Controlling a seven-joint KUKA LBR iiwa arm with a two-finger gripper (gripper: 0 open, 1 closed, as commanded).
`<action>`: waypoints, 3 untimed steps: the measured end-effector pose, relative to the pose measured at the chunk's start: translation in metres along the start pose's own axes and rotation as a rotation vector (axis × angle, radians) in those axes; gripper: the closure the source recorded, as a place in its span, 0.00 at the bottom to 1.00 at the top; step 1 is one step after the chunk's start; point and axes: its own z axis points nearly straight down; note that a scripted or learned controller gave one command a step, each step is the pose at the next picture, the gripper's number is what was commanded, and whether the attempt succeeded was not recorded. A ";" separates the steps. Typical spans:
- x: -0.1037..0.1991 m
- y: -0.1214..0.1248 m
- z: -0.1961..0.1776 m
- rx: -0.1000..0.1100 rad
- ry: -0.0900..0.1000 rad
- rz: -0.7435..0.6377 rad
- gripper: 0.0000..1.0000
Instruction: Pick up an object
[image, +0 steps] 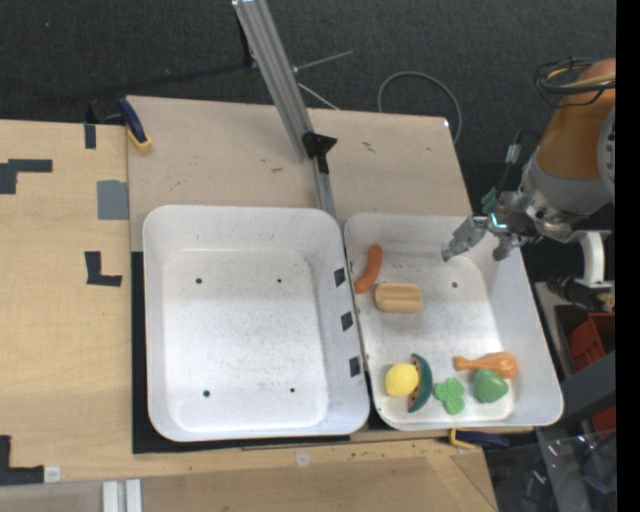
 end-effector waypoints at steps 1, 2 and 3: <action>0.000 0.001 -0.003 -0.005 -0.001 -0.001 0.00; 0.010 0.004 0.055 0.000 -0.001 -0.001 0.00; 0.017 0.008 0.101 -0.006 -0.001 0.000 0.00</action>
